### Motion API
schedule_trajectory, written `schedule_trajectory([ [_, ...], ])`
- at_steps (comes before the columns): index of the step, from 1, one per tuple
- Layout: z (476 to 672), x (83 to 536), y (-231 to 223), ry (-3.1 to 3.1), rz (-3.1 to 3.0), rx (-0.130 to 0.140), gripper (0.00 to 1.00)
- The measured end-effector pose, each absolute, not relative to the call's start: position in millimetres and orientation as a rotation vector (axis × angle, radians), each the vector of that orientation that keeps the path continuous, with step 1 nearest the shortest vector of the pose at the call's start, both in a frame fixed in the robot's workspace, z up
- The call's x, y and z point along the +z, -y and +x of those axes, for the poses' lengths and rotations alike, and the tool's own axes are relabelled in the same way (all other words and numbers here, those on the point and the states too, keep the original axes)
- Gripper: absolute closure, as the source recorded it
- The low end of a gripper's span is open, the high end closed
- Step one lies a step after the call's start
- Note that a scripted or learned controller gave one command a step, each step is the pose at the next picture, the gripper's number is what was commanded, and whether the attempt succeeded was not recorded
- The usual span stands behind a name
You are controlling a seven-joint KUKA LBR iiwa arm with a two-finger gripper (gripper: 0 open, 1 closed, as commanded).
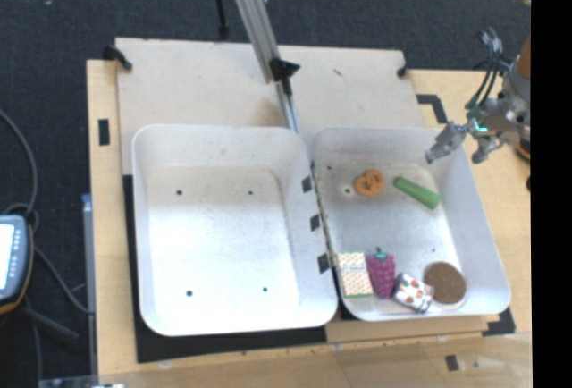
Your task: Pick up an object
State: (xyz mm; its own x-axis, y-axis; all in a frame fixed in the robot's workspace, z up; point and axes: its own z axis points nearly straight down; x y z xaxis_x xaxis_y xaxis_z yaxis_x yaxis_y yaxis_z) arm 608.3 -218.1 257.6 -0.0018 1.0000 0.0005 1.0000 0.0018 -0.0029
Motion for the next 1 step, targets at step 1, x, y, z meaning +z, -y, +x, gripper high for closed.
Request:
schedule_trajectory([
  [1, 609.0, 260.8, 218.6, 2.228, -2.219, 0.002, 0.00],
])
